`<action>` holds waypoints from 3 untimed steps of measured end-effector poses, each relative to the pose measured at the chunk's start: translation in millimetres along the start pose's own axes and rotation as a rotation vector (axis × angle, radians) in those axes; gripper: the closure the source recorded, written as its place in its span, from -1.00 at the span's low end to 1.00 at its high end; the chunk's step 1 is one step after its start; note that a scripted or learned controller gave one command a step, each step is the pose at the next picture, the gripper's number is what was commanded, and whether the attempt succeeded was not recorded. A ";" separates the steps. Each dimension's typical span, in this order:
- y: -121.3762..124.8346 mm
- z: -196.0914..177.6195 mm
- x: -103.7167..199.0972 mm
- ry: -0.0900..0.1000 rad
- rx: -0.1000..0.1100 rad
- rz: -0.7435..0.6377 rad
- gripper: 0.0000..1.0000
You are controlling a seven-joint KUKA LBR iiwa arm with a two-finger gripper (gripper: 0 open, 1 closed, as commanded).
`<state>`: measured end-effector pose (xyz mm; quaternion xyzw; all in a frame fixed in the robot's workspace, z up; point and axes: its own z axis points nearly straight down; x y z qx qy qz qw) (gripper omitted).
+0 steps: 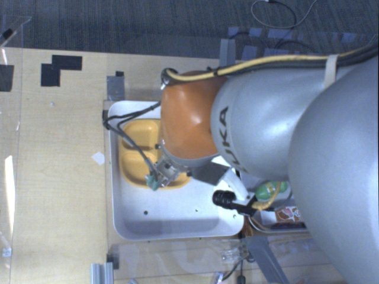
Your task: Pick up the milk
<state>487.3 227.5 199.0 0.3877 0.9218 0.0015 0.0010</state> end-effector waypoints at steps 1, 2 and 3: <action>2.6 4.5 2.4 -0.001 -0.001 -0.154 1.00; 2.6 4.5 2.4 -0.001 -0.001 -0.154 -1.00; -57.2 105.3 -68.4 -0.014 -0.023 -0.244 -1.00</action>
